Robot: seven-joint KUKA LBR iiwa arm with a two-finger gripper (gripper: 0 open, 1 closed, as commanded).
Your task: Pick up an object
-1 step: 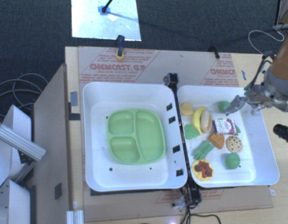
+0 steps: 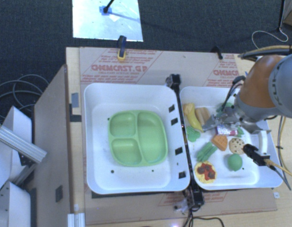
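The pincer (image 2: 225, 125) hangs low over the right bin (image 2: 266, 176), among the toy foods; how wide it stands I cannot tell.

The banana (image 2: 191, 116) lies at the far left of that bin, yellow and gently curved, its long axis running far to near with the near end bending toward the bin's middle. Just right of it a tan bread piece (image 2: 202, 114) stands almost parallel. Beside the pincer sits an orange wedge (image 2: 220, 142), then a speckled cookie (image 2: 236, 146). A green pod (image 2: 206, 151) lies slantwise, pointing near-left to far-right. A round green fruit (image 2: 235, 162) and a pizza slice (image 2: 206, 171) sit nearest. The left bin (image 2: 98, 174) holds a green divided plate (image 2: 137, 137) on the counter (image 2: 51, 126).
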